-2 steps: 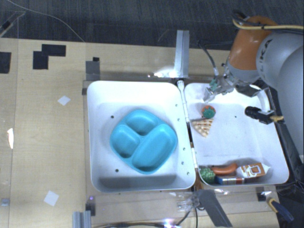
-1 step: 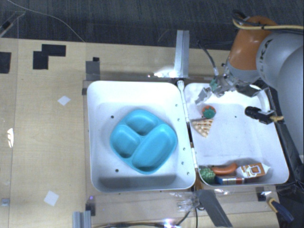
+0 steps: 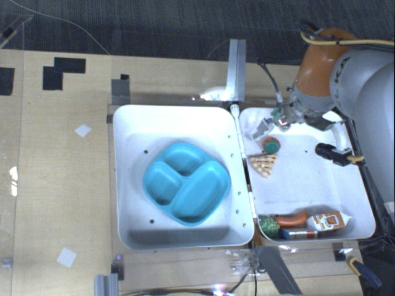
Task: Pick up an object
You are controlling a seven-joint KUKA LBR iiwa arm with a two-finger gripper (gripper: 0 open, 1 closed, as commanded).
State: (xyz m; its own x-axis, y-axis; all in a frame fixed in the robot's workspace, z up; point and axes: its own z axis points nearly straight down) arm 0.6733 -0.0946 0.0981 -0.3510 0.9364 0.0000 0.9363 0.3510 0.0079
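Small round orange-and-teal toy (image 3: 270,144) sits at gripper's (image 3: 266,127) six o'clock, untouched. Jaw state: cannot tell. Risk: descent nudges toy into tan ridged wedge (image 3: 263,164), spoiling grasp.

One fixed camera above the bench (image 3: 55,184), looking down at a slant, both white bins (image 3: 123,165) mid-frame, arm (image 3: 364,79) entering at upper right, moderately close

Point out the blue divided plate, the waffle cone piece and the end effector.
blue divided plate (image 3: 185,182): camera view, centre ridge.
waffle cone piece (image 3: 263,164): camera view, middle of its ridged face.
end effector (image 3: 271,125): camera view, at its tips.
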